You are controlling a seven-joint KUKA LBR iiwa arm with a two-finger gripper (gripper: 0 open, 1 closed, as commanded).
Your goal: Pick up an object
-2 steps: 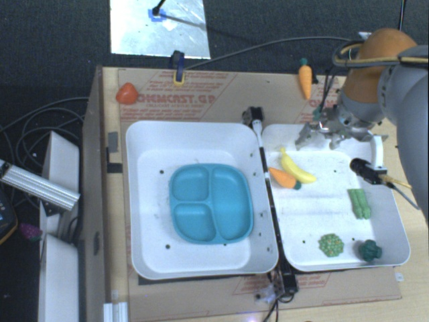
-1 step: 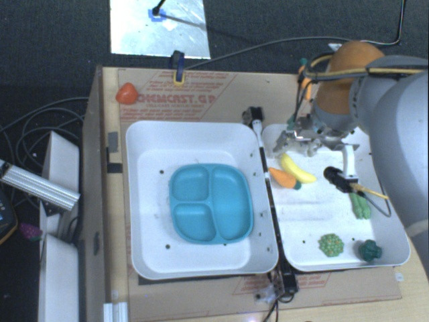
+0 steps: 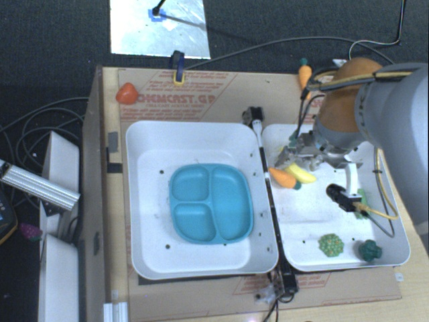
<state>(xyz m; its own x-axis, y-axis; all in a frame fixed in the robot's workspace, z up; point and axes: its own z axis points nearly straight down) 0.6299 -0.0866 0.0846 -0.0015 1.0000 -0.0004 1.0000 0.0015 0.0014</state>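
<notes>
Yellow banana-shaped toy [image 3: 302,174] lies at nine o'clock in the right white bin [image 3: 395,247], touching an orange carrot-shaped toy [image 3: 283,178]. Jaws of the gripper [image 3: 299,154] hover just above; their gap cannot be told.

Grey arm [image 3: 395,106] reaching in from right, claw [image 3: 295,154] lowered

Bright, even light; perhaps slight blur

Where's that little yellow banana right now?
The banana lies in the right bin, near its left wall, touching an orange carrot, just below the pincer.
</notes>
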